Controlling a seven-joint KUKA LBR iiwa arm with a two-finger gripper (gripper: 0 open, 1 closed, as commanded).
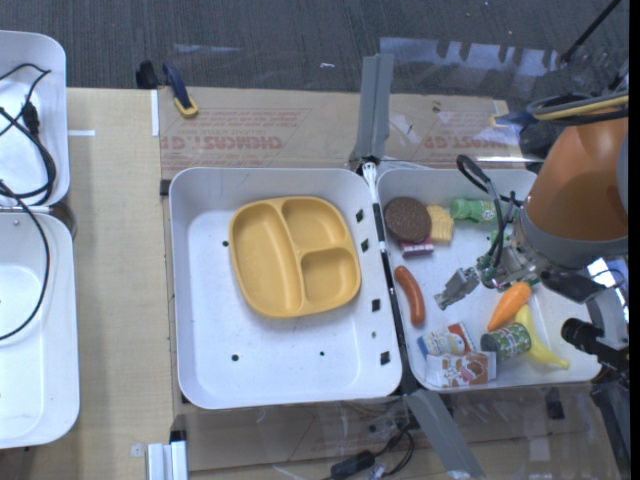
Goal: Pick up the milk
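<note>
The milk point(446, 343), a small white carton with blue and red print, lies near the front of the right bin point(392, 183). A white and red box point(464, 370) sits just in front of it, touching it. My gripper point(457, 286) hangs over the middle of the right bin, a little above and behind the milk, with its grey fingers pointing down to the left. The fingers look spread, with nothing between them. The arm's orange band point(590, 183) fills the right side.
Around the gripper lie a red sausage point(411, 295), an orange carrot point(509, 306), a green can point(507, 340) and a banana point(543, 346). A brown round patty point(407, 219), yellow corn point(440, 224) and a green item point(472, 209) sit further back. The left bin point(200, 368) holds a yellow divided plate point(250, 278).
</note>
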